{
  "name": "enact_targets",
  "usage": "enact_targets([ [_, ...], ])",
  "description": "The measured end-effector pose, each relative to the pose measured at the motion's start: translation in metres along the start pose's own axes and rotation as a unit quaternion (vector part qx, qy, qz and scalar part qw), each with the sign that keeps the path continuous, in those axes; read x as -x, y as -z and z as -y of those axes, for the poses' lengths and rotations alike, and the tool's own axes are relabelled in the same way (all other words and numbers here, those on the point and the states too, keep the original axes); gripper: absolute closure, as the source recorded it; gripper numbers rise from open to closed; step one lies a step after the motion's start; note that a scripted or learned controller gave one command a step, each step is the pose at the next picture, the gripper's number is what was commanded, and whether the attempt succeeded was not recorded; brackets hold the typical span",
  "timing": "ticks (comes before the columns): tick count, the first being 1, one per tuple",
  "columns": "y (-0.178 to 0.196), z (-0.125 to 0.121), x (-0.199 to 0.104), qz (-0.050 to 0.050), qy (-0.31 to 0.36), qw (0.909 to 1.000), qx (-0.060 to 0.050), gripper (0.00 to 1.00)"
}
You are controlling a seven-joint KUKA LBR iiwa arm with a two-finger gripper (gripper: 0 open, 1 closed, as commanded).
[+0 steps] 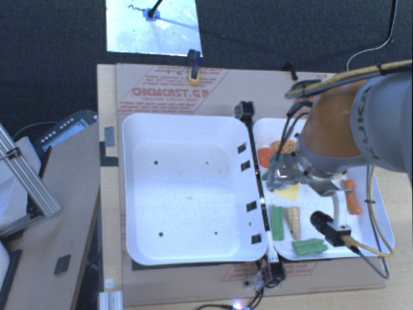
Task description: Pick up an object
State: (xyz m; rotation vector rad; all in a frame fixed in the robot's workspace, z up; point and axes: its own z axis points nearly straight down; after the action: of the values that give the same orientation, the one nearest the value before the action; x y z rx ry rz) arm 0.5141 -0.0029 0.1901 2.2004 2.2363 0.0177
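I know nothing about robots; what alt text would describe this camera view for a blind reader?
A grey robot arm reaches into the right bin, above small toy foods: a green stick, a cone, an orange carrot. A left bin sits beside it.

The table carries a printed cardboard sheet with a yellow clip at its far edge. Beyond lies a shiny metal plate on dark carpet. A handheld device sits at left.
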Motion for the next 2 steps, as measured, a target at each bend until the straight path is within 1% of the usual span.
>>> enact_targets([
  [1,-0.006,0.028,-0.048,0.002,-0.004,1.0000,-0.006,1.00],
  [2,0.184,0.022,-0.120,-0.002,-0.002,1.0000,0.004,1.00],
])
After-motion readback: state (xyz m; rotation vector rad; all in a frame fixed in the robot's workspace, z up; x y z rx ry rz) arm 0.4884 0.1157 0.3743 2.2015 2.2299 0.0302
